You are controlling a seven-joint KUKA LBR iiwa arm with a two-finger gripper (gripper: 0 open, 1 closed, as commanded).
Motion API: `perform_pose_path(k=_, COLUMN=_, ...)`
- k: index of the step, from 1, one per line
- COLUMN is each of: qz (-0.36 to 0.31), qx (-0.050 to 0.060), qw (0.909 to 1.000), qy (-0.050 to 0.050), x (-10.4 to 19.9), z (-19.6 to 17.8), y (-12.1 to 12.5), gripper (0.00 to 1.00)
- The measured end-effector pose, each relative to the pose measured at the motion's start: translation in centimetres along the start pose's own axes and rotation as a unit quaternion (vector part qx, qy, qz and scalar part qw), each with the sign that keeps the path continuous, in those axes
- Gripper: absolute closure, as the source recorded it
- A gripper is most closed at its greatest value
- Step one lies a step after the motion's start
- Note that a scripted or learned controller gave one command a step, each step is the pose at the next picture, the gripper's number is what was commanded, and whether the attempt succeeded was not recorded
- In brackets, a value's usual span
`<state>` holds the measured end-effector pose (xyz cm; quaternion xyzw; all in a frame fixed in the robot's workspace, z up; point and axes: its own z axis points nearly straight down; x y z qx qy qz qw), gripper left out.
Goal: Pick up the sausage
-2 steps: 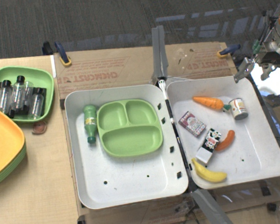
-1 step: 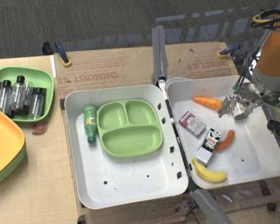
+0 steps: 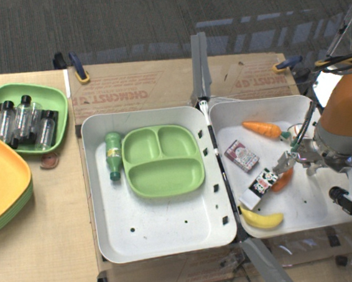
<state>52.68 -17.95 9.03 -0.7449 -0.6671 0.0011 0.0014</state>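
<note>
While the sausage [image 3: 283, 180] lay in the right bin [image 3: 309, 217], touching a black-and-white toy [image 3: 263, 182], the gripper [image 3: 288, 158] hung just above its upper end. Whether it was open or closed I could not tell. Lifting seemed not yet done. The sausage's long axis ran diagonally, lower-left to upper-right.

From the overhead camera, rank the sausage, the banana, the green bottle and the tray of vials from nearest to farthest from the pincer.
Measured from the pincer in the right bin:
1. Sausage, just below it.
2. Banana, at the right bin's near-left corner.
3. Green bottle, along the left bin's left side.
4. Tray of vials, outside the bins at far left.
</note>
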Motion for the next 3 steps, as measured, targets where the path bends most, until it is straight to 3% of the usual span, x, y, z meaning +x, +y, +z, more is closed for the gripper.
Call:
perform_pose_path(k=1, qz=0.002, qx=0.0, qw=1.0, qy=0.0, x=-0.1, z=-0.8, y=0.0, gripper=1.0)
perform_pose_path(k=2, qz=-0.06, qx=-0.002, qw=0.9982, qy=-0.001, x=1.1, z=-11.3, y=8.9, gripper=1.0)
perform_pose_path(k=3, qz=-0.145, qx=0.0, qw=0.9894, qy=-0.001, x=9.8, z=-10.1, y=6.0, gripper=1.0)
